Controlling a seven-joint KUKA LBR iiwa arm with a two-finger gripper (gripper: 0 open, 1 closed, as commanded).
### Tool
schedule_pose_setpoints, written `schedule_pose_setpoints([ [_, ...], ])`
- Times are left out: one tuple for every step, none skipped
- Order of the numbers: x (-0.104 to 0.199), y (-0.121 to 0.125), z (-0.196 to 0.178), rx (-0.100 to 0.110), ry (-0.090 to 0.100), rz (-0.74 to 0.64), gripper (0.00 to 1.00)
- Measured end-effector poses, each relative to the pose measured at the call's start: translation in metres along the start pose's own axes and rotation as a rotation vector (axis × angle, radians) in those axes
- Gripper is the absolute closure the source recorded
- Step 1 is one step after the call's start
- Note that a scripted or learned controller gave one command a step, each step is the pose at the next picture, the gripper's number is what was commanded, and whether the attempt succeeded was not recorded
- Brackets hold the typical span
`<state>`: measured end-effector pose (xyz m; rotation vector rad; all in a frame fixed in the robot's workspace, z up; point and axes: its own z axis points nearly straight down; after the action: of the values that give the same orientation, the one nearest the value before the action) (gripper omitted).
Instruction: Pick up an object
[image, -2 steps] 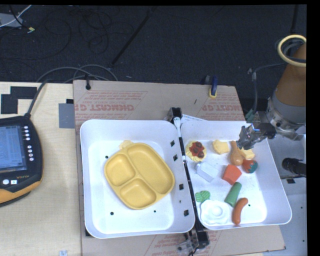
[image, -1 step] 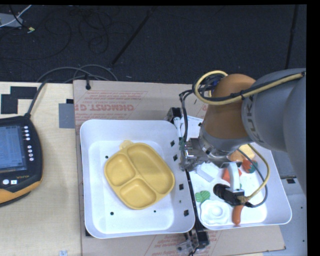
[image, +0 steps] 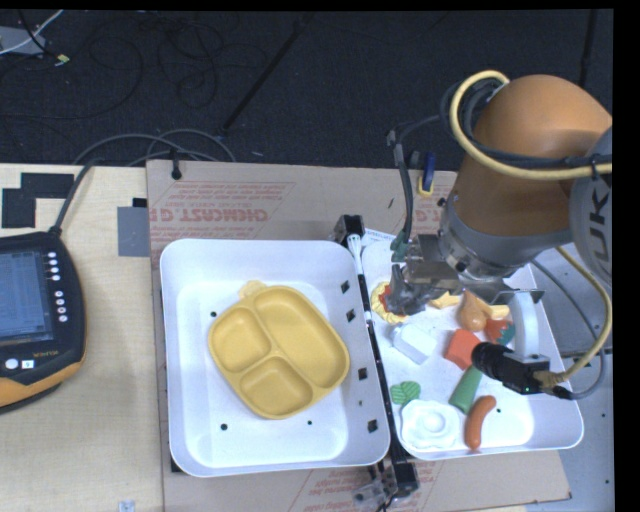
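1. Nearest the camera, at the right bin (image: 560, 432)'s 6 o'clock edge, lie a fried egg (image: 432, 424), a sausage (image: 476, 420) and a green leaf (image: 405, 392).
2. A green piece (image: 463, 388) and a red block (image: 461, 347) sit just above them, beside a white block (image: 414, 342).
3. The left bin (image: 190, 300) holds a yellow tray (image: 277, 349) with three compartments, tilted, near the bin's centre.
4. The gripper (image: 408, 290) is down in the right bin at its 10 o'clock corner, over a yellow-and-red item (image: 384, 299); whether it is released or clenched cannot be told.
5. An orange-tan item (image: 474, 312) lies at 3 o'clock of the gripper.
6. Farther back, the arm (image: 530, 170) enters from 2 o'clock.
7. A pendant (image: 35, 315) rests at the bench's 9 o'clock edge.
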<state>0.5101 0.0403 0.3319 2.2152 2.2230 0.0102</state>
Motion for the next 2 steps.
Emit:
schedule_pose_setpoints([
  [0.032,-0.025,-0.035,0.009,-0.003,0.001,1.00],
  [0.014,-0.034,-0.025,0.014,-0.004,0.004,1.00],
])
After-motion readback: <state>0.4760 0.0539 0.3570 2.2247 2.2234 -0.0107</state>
